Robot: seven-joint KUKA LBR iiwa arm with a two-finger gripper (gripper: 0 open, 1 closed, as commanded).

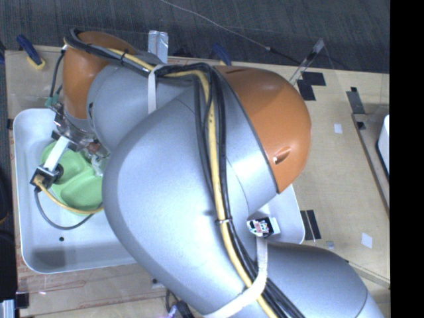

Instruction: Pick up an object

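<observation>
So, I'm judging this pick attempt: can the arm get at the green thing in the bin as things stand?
Probably yes. The end effector is right above the green thing in the white bin, with nothing visibly between them, though the arm hides the contact point.

**Arm Spreads Over Both Bins, Wrist Low in the Left One**

We see the grey KUKA arm with its orange band (265,118) reaching in from the right and covering most of the pale wooden bench (338,171). Its wrist dips into the far part of the shallow white left bin (59,247). There the two-finger gripper (89,151) sits right at a pale green, rounded plastic object (79,183) with a yellowish near edge. We cannot tell whether the two are touching. Of the shallow white right bin (293,212) we make out a small corner beside the arm. Two blue clamps (30,49) grip the bench's far edge.
</observation>
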